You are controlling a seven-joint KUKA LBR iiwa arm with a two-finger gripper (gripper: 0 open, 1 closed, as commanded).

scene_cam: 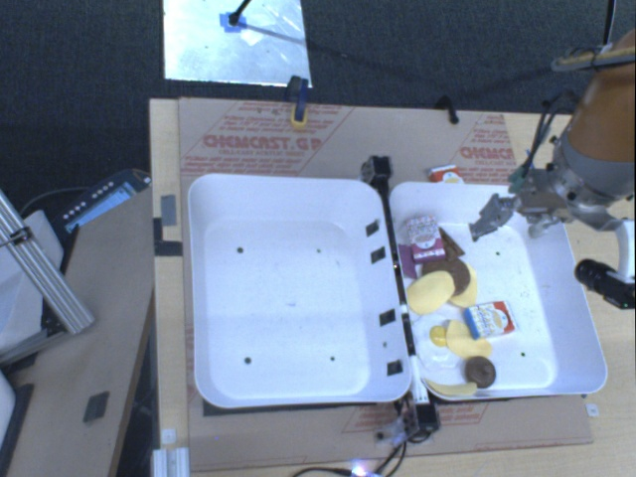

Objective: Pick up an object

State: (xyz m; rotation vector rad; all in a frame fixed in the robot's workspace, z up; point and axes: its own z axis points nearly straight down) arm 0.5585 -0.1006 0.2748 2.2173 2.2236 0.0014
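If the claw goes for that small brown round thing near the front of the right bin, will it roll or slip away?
The brown round thing looks domed and smooth, so it may well slip from a pinch. It sits against the yellow piece, which might stop it rolling that way. It looks small, so probably light.

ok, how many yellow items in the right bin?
3 that I can make out: a pale yellow round one mid-bin by the divider, a yellow piece below it, a banana-like one at the near edge. Others may be hidden.

The pincer (509, 214) hangs open above the right bin (556, 266), apart from the toys (447, 291).
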